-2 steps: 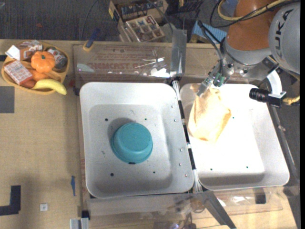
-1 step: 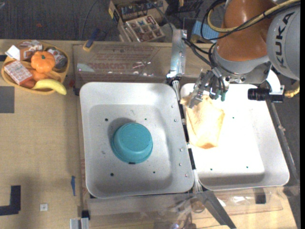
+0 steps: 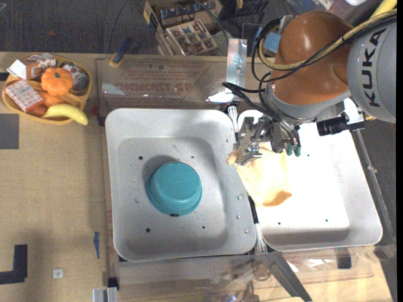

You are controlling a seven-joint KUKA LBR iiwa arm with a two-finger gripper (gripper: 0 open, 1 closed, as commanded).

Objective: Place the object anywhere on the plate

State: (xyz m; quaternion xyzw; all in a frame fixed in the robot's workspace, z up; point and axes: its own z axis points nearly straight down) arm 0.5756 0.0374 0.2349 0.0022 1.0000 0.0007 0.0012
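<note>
Metal fingers of the gripper point(image 3: 250, 145) hang over the right bin's point(image 3: 352, 231) left edge, near its far corner, and I read them as pinching the top of a thin yellowish cloth point(image 3: 267, 178); its upper end bunches up between them. From there the cloth drapes down towards the bin's near-left part, with an orange patch at its low end. I judge it light, limp and apt to slide or fold, so holding a gathered edge suits it. The teal plate point(image 3: 175, 187) sits upside-down-looking at the middle of the left bin point(image 3: 126, 137), well apart from the cloth.
</note>
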